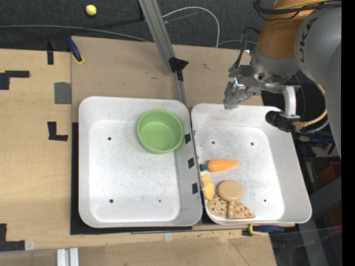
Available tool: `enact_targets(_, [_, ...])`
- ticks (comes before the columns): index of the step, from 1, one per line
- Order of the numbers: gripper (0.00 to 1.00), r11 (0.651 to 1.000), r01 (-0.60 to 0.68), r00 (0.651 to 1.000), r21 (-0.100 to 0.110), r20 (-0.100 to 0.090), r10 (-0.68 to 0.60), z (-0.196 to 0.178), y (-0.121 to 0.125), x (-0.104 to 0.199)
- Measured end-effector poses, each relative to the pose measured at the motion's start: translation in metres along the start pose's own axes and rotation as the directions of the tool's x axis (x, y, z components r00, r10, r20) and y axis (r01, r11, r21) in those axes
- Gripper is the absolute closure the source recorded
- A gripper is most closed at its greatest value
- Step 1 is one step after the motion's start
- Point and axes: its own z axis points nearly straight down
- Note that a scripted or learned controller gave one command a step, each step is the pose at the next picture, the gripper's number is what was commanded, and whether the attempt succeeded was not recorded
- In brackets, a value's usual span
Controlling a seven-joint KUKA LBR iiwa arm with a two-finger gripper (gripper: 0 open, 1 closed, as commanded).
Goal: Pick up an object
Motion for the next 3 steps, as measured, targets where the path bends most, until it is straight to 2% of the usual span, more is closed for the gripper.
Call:
enact_targets(2, [1.0, 1.0, 0.0, 1.0, 0.001, 0.0, 0.0, 0.018, -0.012, 0.117])
enact_targets(3, [1.0, 1.0, 0.0, 1.0, 0.002, 0.001, 0.0, 0.028, -0.028, 0.172])
